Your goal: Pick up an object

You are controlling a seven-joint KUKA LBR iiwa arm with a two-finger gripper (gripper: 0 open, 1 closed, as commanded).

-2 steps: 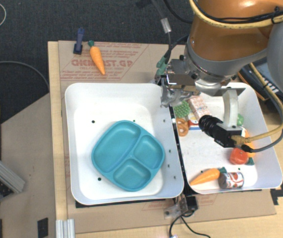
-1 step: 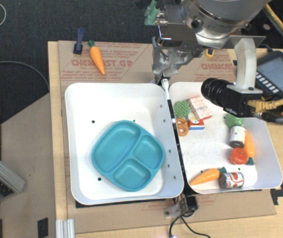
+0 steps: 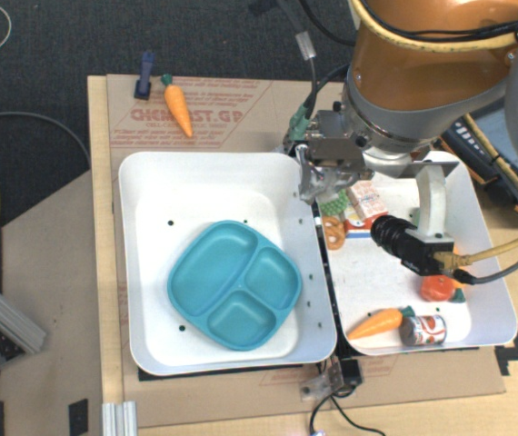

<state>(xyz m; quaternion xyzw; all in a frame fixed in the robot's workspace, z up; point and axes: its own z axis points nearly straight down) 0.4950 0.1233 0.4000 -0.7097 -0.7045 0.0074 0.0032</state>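
Observation:
My gripper hangs over the inner edge of the right bin, by the divider between the bins. Just below it lie a small orange ring-shaped piece, a green item and a red and white packet. Near the right bin's front lie an orange carrot, a small can and a red tomato. The big orange and grey arm hides the back of the right bin.
The left bin holds a teal divided plate. Behind the bins, on the cardboard, lie a second carrot and a small blue object. A metal frame stands at the far left.

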